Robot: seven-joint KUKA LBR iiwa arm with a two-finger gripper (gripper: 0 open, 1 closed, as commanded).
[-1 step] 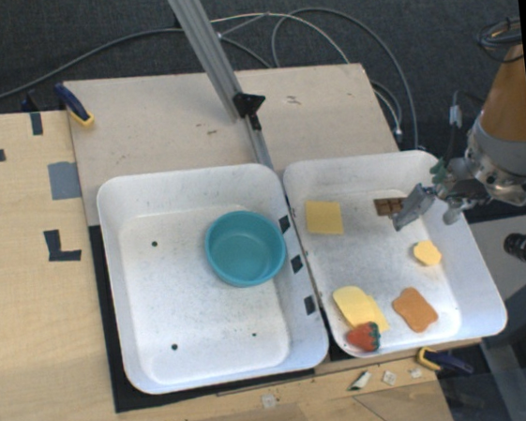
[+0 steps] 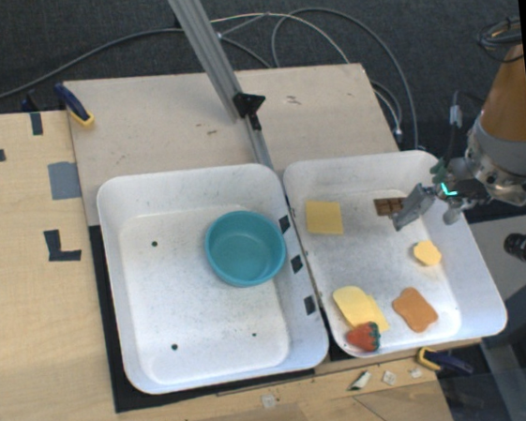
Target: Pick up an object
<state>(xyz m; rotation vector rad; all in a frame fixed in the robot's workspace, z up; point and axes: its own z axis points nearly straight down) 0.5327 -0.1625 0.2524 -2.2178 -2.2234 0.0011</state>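
Observation:
My gripper [image 2: 430, 216] hangs over the right bin's [image 2: 479, 322] far right side, its two grey fingers [image 2: 409, 213] spread open with nothing between them. A small brown block [image 2: 389, 206] lies just left of the left finger. Slightly below the gripper sits a small yellow lump [image 2: 426, 253]. A yellow square piece [image 2: 323, 217] rests at the bin's upper left. Along the near side are a pale yellow piece [image 2: 356, 304], a red strawberry-like item [image 2: 362, 338] and an orange piece [image 2: 414, 309].
The left bin [image 2: 147, 350] holds a blue bowl [image 2: 244, 246] near its right side. A slanted metal post [image 2: 212, 50] rises behind the bins. Cables [image 2: 336, 27] run across the dark floor at the back. A yellow clip [image 2: 75, 103] lies on the board's far left corner.

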